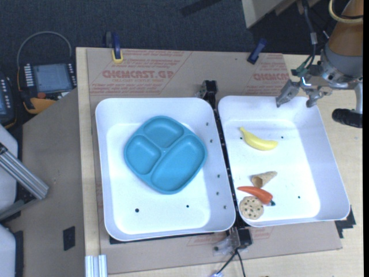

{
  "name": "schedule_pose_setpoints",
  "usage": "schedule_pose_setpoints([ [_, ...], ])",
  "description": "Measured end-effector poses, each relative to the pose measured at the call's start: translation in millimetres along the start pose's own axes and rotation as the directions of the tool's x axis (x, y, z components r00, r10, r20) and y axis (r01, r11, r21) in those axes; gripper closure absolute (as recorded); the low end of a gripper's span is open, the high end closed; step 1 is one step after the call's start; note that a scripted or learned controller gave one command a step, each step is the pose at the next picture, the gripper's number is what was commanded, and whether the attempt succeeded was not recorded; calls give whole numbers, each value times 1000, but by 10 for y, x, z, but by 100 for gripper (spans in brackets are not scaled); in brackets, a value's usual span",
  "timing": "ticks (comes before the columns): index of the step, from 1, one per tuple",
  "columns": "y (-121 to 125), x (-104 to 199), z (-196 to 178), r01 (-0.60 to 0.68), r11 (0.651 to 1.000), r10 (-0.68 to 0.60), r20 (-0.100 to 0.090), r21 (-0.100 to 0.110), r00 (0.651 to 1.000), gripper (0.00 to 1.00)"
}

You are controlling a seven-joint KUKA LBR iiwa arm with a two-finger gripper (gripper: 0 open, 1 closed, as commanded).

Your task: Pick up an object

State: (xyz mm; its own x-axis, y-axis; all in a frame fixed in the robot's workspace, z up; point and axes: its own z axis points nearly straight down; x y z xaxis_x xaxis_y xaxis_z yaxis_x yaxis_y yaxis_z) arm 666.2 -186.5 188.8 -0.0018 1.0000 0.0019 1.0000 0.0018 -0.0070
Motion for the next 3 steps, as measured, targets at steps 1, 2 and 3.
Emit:
schedule_pose_setpoints([
  [1,-78,42,460,-1,1000,1,1,-4,1000,0],
  [2,-85,49,995,-1,1000,1,1,-1,1000,0],
  [3,-63,47,843,0,1000,0,3,-9,1000,100],
])
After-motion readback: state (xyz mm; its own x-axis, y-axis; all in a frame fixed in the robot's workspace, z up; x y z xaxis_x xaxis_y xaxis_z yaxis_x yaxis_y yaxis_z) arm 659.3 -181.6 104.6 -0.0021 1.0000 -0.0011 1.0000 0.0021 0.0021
